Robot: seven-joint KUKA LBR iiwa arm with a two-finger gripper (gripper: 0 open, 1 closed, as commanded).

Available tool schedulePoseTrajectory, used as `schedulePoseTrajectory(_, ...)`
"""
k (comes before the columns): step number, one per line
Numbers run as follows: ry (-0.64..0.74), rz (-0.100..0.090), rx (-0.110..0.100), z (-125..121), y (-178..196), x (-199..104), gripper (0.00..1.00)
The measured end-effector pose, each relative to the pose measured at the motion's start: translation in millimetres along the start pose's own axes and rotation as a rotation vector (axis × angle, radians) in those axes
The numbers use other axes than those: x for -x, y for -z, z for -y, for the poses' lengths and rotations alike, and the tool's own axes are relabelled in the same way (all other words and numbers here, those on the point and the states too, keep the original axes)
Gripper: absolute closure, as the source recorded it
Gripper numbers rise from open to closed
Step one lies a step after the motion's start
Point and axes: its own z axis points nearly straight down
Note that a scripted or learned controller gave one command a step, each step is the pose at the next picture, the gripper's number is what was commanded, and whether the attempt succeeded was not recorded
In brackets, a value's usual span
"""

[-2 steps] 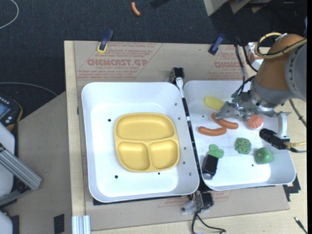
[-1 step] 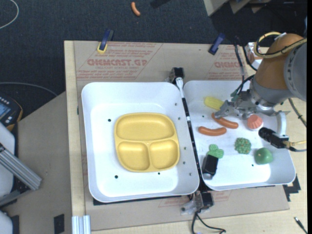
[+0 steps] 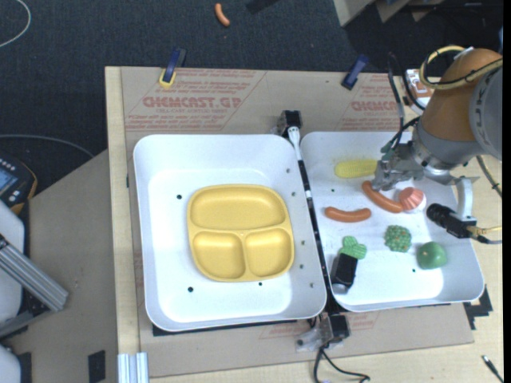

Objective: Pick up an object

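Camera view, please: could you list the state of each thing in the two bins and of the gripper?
Yellow tray: upright, in the left bin.
Gripper: low in the right bin, over one sausage.
Other sausage: lying flat, apart.
Yellow piece: flat, beside the gripper.
Pink piece: touching the first sausage's end.
Broccoli: free.
Green ball: free.
Black block: against a small green piece.

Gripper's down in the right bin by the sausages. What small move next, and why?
Probably lower a touch and close. The gripper sits right over the upper sausage, beside the yellow piece, and nothing shows held yet. Whether it is already touching is unclear.
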Motion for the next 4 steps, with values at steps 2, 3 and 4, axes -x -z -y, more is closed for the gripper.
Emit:
schedulePoseTrajectory(2,0.0,0.001,-0.011,-19,103,0,1.0)
schedulePoseTrajectory(3,0.0,0.0,-0.013,-21,121,1,1.0)
schedulePoseTrajectory(4,0.002,-0.004,-0.023,8,112,-46,1.0)
